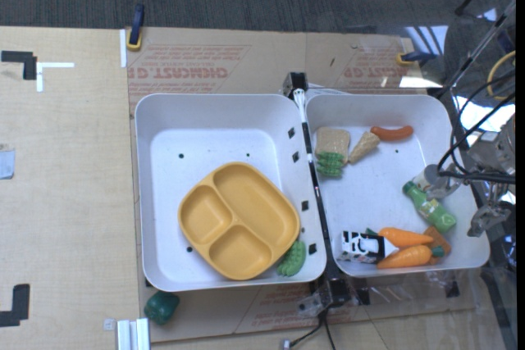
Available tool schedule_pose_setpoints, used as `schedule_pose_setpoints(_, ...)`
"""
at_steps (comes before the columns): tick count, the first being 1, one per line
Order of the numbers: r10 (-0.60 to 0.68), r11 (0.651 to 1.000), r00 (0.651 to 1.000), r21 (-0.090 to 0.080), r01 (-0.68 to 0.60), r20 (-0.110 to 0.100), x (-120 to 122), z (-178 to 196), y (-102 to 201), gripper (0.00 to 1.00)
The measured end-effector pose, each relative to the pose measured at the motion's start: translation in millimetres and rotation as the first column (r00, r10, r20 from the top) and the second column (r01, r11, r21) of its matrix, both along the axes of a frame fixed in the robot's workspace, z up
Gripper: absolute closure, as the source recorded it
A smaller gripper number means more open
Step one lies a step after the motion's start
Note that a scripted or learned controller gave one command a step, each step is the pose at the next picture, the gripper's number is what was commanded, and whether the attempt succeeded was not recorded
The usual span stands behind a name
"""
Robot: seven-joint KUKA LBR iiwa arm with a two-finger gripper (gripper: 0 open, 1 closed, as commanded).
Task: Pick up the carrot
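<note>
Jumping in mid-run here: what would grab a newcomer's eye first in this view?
The yellow divided plate stands out first, lying tilted in the left bin. Next come the two orange carrots at the near edge of the right bin, beside a black-and-white item. The arm's gripper hangs at that bin's right wall, near a green bottle.

You can see red printing on the flat brown cardboard sheet (215, 63) that lies under the two bins on the bench. It stands upside down from this camera, so you read it inverted. The larger line, above the left bin, seems to say "CHEMIST", followed by two more letters that look like "GR"; the smaller lines around it are too blurred for you to make out. A second patch of the same red printing (373, 71) stands above the right bin, also inverted and too small to read.
</note>
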State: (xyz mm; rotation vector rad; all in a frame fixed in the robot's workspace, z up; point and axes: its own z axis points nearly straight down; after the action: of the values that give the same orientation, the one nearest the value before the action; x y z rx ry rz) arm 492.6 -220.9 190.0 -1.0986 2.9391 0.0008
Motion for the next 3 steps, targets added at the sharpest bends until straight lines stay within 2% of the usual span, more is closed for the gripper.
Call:
schedule_pose_setpoints(1, 0.412, 0.911, 0.911, -0.003, -0.412, 0.003, -3, -87, 14, 0.0)
schedule_pose_setpoints(2, 0.783, 0.621, 0.622, -0.014, -0.783, -0.005, -10, -92, 34, 0.0)
schedule_pose_setpoints(3, 0.776, 0.631, 0.631, -0.029, -0.775, 0.002, -4, -77, 33, 1.0)
